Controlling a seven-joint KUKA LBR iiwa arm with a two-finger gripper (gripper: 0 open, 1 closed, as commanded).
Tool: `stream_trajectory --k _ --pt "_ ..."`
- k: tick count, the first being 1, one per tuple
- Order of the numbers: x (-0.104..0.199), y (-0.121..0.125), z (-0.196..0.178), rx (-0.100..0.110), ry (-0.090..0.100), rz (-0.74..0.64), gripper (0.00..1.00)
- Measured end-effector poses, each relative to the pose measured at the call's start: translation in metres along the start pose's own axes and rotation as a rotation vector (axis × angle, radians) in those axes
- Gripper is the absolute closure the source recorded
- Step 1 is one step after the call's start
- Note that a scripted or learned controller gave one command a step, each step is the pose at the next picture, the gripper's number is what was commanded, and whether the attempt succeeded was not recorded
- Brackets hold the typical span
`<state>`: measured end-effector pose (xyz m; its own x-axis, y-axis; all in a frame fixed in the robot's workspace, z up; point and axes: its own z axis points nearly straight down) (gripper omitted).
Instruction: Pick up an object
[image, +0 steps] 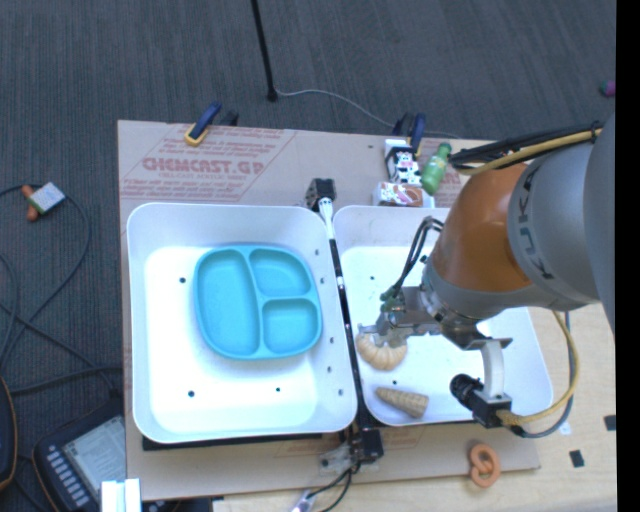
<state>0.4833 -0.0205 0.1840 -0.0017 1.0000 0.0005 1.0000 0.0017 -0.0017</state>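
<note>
Overhead shot of the surface, which is a brown board with two white bins sitting side by side on it. Left bin has a light blue divided plate lying flat in the middle, three compartments, nothing in them as far as I can see. Right bin is where the action is: the grey arm with its orange band comes in from the right and hangs low over the bin's left half. The gripper is right down on a tan croissant-looking pastry near the bin's left wall, touching or just above its top edge. Honestly can't tell whether the gripper is open or closed, the wrist hardware covers it. A second tan thing, cone-shaped, lies near the front rim of the same bin, apart from the gripper. Behind the right bin there's a green bottle plus a small printed box, and an orange ring sits on the board in front.
</note>
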Motion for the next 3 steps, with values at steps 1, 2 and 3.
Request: stream_trajectory --k 1,2,3 --pt "-0.032 0.000 0.000 0.000 -0.002 0.003 1.00" --pt "0.004 0.001 -0.015 -0.003 0.000 0.000 1.00" --pt "0.065 0.000 0.000 0.002 0.000 0.001 1.00"
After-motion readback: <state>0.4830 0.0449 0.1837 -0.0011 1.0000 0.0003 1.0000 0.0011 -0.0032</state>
